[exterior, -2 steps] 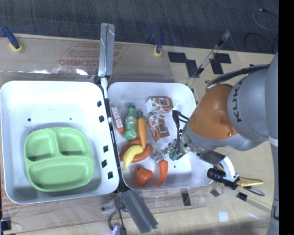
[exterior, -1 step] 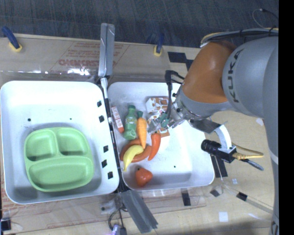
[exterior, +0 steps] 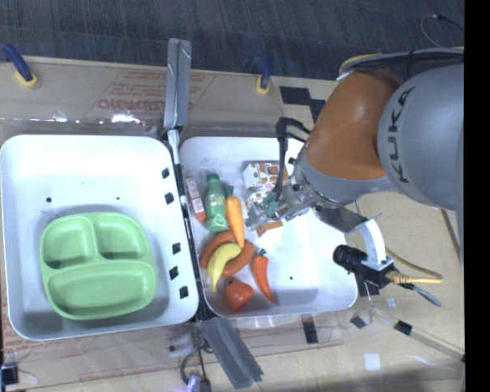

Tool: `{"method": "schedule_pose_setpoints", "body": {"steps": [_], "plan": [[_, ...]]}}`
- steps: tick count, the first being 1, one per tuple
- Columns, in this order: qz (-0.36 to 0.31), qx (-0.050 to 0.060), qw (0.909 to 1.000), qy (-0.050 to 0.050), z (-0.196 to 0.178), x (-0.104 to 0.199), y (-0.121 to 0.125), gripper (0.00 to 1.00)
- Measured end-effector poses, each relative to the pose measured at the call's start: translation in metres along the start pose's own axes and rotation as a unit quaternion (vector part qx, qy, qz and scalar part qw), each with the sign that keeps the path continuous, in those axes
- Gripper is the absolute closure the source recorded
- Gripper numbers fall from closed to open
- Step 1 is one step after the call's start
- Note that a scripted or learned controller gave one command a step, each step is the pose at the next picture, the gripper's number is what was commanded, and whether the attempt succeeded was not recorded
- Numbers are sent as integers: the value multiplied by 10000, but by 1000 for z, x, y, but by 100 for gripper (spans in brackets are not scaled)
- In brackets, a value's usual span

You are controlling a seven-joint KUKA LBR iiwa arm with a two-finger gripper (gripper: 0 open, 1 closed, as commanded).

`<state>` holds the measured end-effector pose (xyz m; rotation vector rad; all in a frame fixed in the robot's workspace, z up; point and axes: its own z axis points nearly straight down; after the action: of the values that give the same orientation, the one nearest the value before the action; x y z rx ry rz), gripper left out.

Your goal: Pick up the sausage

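Orange-banded wrist sat highest, covering the right bin's back corner because I reached in from that side. My end effector hung low by the printed box; I could not tell whether it was apart or together. I took the sausage to be the reddish curved piece pinned under the banana, beside the carrot, so crowded neighbours made a clean grasp doubtful. Not yet reached.

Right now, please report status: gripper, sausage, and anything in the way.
Gripper low in right bin, fingers unclear. Sausage by the divider wall, untouched. Green bottle and carrot lie between.
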<state>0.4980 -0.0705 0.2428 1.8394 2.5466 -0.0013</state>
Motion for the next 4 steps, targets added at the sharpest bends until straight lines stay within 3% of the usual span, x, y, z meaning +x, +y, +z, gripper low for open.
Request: {"method": "schedule_pose_setpoints", "body": {"steps": [1,2,3,4], "plan": [[0,0,10000,0,0,0,0,0],[-134,15,9999,10,73,-22,-30,0],[-594,-33,9982,2,146,-51,-36,0],[-630,-28,9980,13,137,-49,-36,100]]}}
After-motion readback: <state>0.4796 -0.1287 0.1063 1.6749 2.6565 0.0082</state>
